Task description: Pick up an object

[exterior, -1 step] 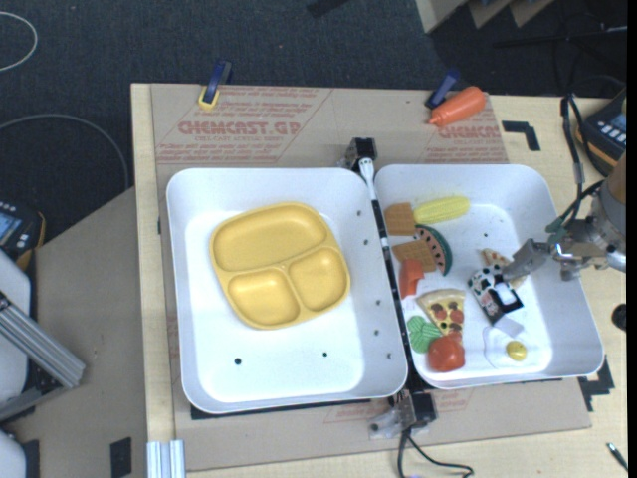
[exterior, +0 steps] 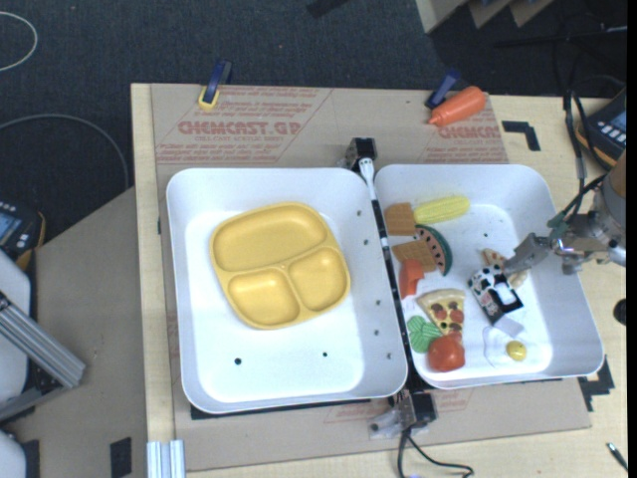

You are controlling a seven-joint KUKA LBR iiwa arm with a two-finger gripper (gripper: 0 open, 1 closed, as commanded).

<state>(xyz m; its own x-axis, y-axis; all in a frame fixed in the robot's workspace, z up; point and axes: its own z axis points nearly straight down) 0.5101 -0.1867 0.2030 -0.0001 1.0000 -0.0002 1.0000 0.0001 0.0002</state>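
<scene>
Red print on the cardboard sheet (exterior: 299,118) covering the tabletop reads roughly "CHEMCAST GP", once behind the left bin and again, partly hidden, behind the right bin. One blue-and-yellow clamp (exterior: 212,86) sits at the sheet's far left edge; one orange-and-blue clamp (exterior: 456,106) sits at the far right.

Two white bins, side by side and touching. Left bin (exterior: 194,267) holds one yellow divided plate (exterior: 281,264) with three compartments.

Right bin (exterior: 557,307) holds toy food, one of each: brown toast piece (exterior: 399,219), yellow corn cob (exterior: 442,208), watermelon slice (exterior: 431,248), orange-red piece (exterior: 410,278), pizza slice (exterior: 444,311), green leafy piece (exterior: 422,335), red tomato (exterior: 447,353), small yellow ball (exterior: 516,349). One black-and-white object (exterior: 490,289) lies near the bin's middle right.

The arm comes in from the right, wrist low over the right bin, angled down to the left. The gripper (exterior: 503,273) sits right at the black-and-white object; cannot tell whether it is spread or closed, nor whether it holds anything.
</scene>
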